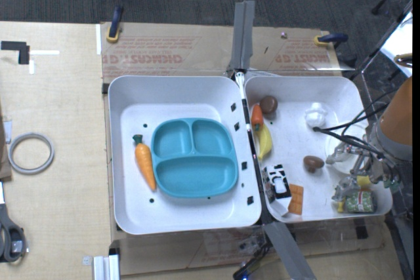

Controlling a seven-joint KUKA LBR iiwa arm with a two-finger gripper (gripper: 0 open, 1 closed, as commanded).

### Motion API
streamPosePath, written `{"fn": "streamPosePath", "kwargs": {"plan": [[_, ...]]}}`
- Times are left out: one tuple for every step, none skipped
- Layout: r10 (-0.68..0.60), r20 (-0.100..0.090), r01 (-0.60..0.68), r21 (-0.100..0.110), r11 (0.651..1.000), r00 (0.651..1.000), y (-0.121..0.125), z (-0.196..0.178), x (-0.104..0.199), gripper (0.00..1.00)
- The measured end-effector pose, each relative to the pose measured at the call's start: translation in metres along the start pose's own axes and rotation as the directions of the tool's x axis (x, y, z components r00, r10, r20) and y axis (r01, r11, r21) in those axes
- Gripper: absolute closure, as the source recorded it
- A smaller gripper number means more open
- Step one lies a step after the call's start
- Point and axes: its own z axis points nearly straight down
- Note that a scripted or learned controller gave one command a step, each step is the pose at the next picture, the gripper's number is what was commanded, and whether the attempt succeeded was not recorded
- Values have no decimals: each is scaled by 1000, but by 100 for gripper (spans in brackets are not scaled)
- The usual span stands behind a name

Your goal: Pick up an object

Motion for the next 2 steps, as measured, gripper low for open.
{"fn": "streamPosePath", "kwargs": {"plan": [[-30, 2, 30, 7, 1000, 1000, -7, 0, 13, 0], [-34, 6, 34, 8, 999, 999, -6, -9, 11, 100]]}}
